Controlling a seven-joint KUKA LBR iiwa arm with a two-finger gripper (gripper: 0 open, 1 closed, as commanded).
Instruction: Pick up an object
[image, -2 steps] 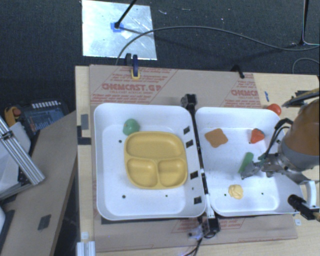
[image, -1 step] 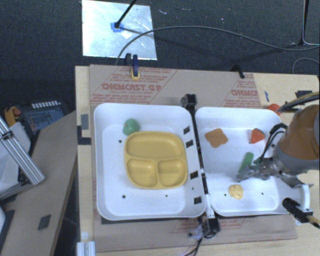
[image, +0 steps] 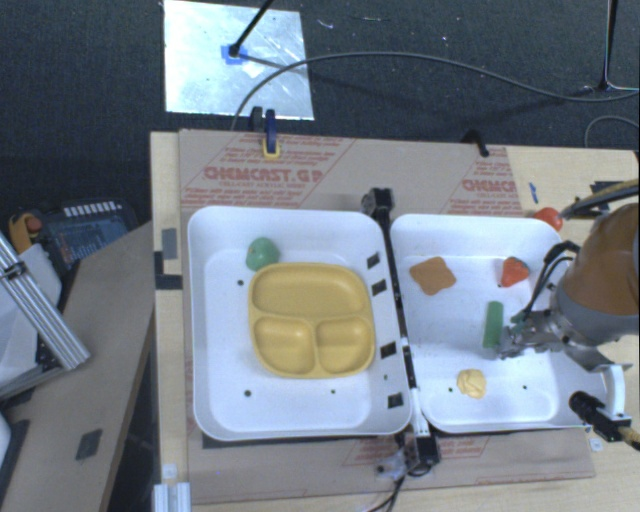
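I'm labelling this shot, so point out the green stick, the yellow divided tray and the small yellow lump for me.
green stick (image: 493, 325), camera view, middle of its upright length.
yellow divided tray (image: 262, 300), camera view, left rim of the tray.
small yellow lump (image: 471, 382), camera view, centre of its top.

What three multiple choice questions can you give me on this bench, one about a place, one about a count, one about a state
1. Where is the yellow tray?
A. left bin
B. right bin
C. on the floor

2. How many loose items lie in the right bin?
A. one
B. four
C. seven

3. How does the green stick lie?
A. loose on the bin floor beside the gripper
B. on the yellow tray
C. outside both bins

Answers: 1 A, it fills the left bin. 2 B, orange patch, red piece, green stick, yellow lump. 3 A, it lies flat by the gripper.
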